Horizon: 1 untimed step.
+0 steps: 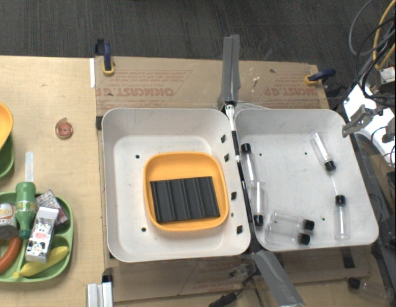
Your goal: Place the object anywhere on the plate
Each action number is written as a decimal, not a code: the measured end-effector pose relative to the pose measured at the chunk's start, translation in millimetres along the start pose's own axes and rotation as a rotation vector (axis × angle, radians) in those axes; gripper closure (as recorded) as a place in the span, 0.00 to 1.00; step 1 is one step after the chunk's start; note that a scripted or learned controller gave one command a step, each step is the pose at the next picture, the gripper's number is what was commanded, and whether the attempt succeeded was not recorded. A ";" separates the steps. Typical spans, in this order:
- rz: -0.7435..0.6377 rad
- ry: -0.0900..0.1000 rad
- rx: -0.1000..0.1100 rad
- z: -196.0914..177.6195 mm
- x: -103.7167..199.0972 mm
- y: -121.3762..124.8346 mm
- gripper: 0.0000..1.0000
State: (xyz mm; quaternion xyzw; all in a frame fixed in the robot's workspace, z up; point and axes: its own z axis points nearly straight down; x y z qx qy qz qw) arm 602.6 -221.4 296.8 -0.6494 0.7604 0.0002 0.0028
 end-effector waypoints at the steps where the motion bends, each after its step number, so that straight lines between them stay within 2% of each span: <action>1: -0.314 -0.001 -0.003 36.0 -3.0 -13.3 0.00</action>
